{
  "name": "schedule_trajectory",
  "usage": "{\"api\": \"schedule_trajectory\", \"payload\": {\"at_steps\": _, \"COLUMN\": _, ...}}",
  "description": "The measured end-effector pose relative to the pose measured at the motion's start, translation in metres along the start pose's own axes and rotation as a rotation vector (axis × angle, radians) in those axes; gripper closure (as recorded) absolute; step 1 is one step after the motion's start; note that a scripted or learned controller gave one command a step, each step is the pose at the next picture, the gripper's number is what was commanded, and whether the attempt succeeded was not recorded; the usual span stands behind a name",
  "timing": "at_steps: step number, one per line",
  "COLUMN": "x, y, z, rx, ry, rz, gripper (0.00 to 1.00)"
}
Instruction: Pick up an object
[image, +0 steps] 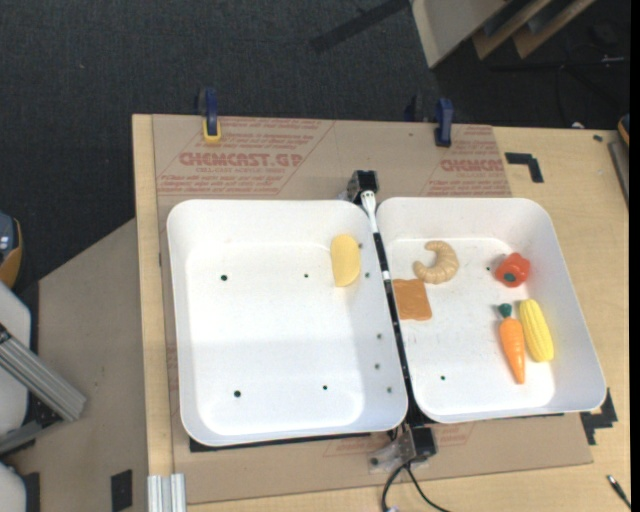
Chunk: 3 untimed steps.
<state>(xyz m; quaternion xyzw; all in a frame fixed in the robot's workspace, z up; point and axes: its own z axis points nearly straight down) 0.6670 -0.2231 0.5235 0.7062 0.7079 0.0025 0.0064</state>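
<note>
The right bin (560, 385) holds a tan croissant (437, 261), a flat orange-brown slice (411, 299), a red pepper with a green stem (512, 268), a yellow corn cob (536, 330) and an orange carrot (512, 347). The carrot and corn lie side by side near the bin's right wall. In the left bin (200, 400) a pale yellow oval piece (345, 260) rests near the right wall.
The bins sit on a brown board (300, 150) held by two blue clamps (209, 107) at the far edge. A black clip (362, 184) joins the bins at the back, another (420, 442) with a cable at the front.
</note>
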Motion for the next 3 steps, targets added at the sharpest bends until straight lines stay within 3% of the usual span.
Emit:
{"api": "schedule_trajectory", "payload": {"at_steps": 1, "x": -0.001, "y": -0.030, "z": -0.015, "rx": 0.011, "ry": 0.004, "rz": 0.004, "gripper": 1.00}}
{"api": "schedule_trajectory", "payload": {"at_steps": 2, "x": 0.100, "y": -0.075, "z": 0.126, "rx": 0.029, "ry": 0.013, "rz": -0.006, "gripper": 1.00}}
{"api": "schedule_trajectory", "payload": {"at_steps": 3, "x": 0.107, "y": -0.034, "z": 0.051, "rx": 0.001, "ry": 0.003, "rz": -0.001, "gripper": 1.00}}
